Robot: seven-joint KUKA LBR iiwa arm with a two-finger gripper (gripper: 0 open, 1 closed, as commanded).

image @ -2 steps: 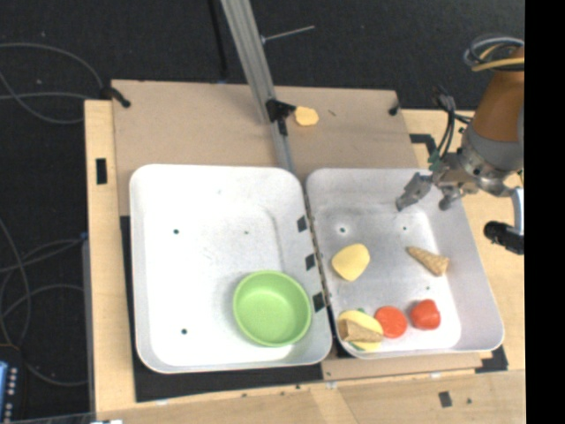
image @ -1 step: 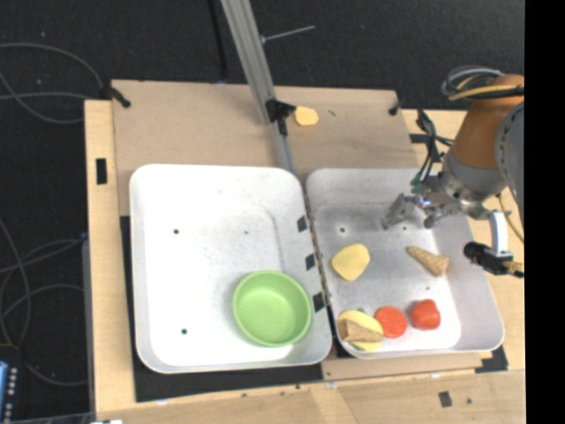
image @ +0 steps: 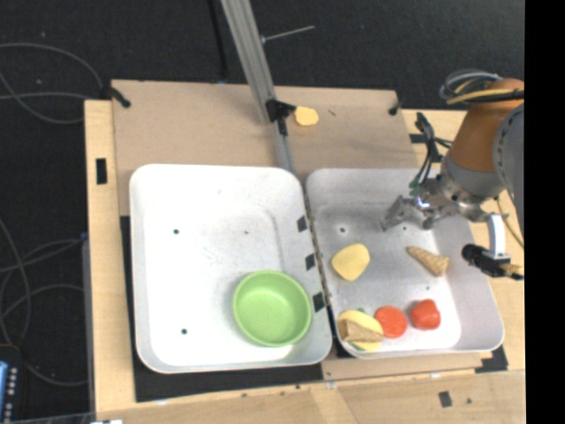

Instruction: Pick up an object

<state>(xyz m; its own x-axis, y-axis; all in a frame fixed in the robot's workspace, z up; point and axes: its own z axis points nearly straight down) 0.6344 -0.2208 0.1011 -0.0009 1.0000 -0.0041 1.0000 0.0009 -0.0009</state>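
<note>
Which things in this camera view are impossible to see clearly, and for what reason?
- Claw: too small and dark in the camera view to tell how it stands.
- Arm: cut off by the right edge.
- Yellow-and-tan item: too small to identify, at the right bin's front wall.

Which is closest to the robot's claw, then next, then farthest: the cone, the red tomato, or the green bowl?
From the gripper:
1. The cone, just below and right of it in the right bin.
2. The red tomato, farther down near that bin's front edge.
3. The green bowl, away in the left bin.
</note>
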